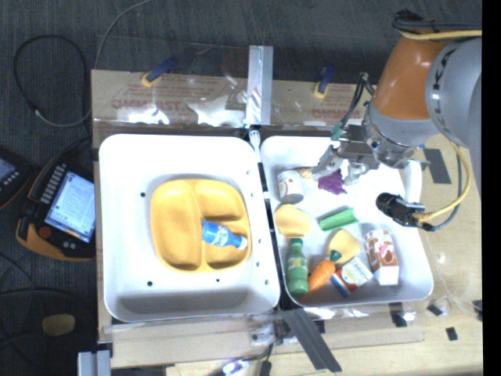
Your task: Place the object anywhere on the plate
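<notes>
While the arm hangs over the right bin, here's the rundown, biggest stuff first:

Surface: a bench (180, 100) carrying two white bins side by side, with taped plastic sheeting along the back edge.
Arm: grey KUKA (462, 61) with the orange band, reaching in from the right and parked over the back of the right bin.
Left bin (125, 272): holds the plate and not much else.
Right bin (419, 276): pretty crowded with toy groceries.
Plate (176, 233): yellow, divided into compartments, sitting mid-bin on the left.
Bottle on plate (223, 236): small blue and white one lying on its side across the plate's right part, so something's already there.
Gripper (344, 167): low over the back of the right bin, right by the purple thing.
Fingers: look spread either side of that purple item, but honestly can't tell if they're pinching it or just hovering.
Purple object (332, 182): grape-bunch-looking, in the right bin, well apart from the plate. My guess is that's the target.
Other bits: white can (290, 185), yellow piece (291, 220), green block (337, 218), green bottle (297, 266), carrot (322, 273), juice carton (382, 255).
Progress: early, I'd say. Grab not confirmed; lift, carry across the divider and drop on the plate are all left.
</notes>
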Robot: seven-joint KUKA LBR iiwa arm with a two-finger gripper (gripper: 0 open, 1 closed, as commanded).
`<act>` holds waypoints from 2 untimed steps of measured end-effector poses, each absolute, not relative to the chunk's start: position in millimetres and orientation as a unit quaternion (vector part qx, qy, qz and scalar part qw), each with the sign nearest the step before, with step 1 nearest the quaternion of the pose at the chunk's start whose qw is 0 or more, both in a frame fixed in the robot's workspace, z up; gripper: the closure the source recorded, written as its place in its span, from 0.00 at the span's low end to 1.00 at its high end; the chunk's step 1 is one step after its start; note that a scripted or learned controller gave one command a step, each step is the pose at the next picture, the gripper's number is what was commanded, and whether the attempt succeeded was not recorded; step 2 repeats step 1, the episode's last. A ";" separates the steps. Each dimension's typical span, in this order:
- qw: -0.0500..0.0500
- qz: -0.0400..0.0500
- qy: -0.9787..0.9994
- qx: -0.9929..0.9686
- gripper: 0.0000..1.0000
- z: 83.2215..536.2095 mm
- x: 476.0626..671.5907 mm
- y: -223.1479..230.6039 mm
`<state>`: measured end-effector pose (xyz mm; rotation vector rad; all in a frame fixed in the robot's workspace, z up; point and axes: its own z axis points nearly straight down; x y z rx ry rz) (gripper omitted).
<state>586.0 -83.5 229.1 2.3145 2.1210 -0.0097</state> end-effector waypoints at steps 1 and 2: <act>0.001 -0.003 0.676 0.737 0.00 229.1 586.0 -83.5; 0.001 -0.003 0.676 0.737 0.00 229.1 586.0 -83.5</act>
